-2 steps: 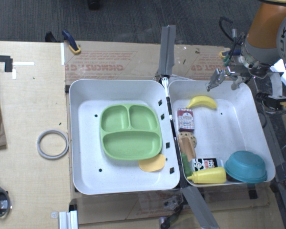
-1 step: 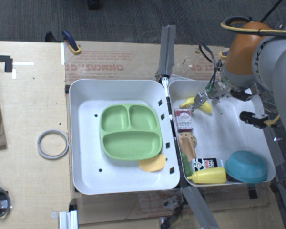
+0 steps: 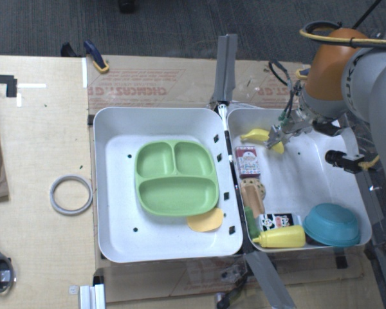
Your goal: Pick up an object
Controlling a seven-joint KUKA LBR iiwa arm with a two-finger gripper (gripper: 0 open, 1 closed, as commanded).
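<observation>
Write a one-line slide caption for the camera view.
KUKA arm's gripper reaches down at a banana in the right bin; a green divided plate fills the left bin.

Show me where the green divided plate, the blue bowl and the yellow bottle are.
green divided plate (image 3: 177, 176): camera view, on its large lower compartment.
blue bowl (image 3: 332, 224): camera view, on its inside.
yellow bottle (image 3: 284, 237): camera view, on the middle of its body.
</observation>
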